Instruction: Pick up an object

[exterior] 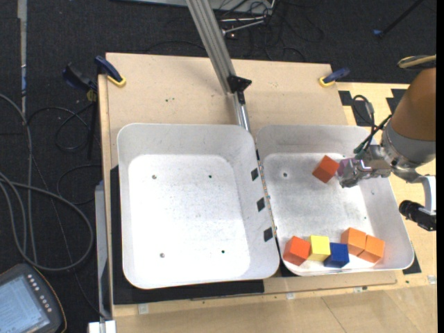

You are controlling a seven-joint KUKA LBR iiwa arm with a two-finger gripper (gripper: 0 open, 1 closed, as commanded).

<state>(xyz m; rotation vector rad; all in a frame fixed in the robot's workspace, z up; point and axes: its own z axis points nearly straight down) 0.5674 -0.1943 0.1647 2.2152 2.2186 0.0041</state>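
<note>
Five blocks (335, 248) lie nearest the camera, in a row along the lower rim of the right bin (388, 207): an orange-red one (298, 249) at the left end, then a yellow one (320, 245), a blue one (338, 254), and two orange ones (355, 240) (373, 247), touching or nearly touching one another.

A sixth block, orange-red (325, 168), sits alone in the upper middle of the same bin, well apart from the row. It appears tilted, one corner down, rather than flat on a face. This is judged to be the pick target, since it is the nearest thing to the gripper.

The gripper (349, 173) is at the right centre of the frame, just beside the lone block on its right. The arm (415, 120) enters from the right edge. The block lies toward the left of the frame from the gripper, at about the same height in the picture. It shows no clear long axis, being roughly cubic. Whether the gripper touches or encloses the block cannot be told: the tip is too small and blurred, and its opening cannot be read.

The left bin (132, 186) sits on the counter (173, 89). Clamps (111, 71) (333, 76) grip the counter's upper corners.

No brand, label or legible writing appears on any item.
</note>
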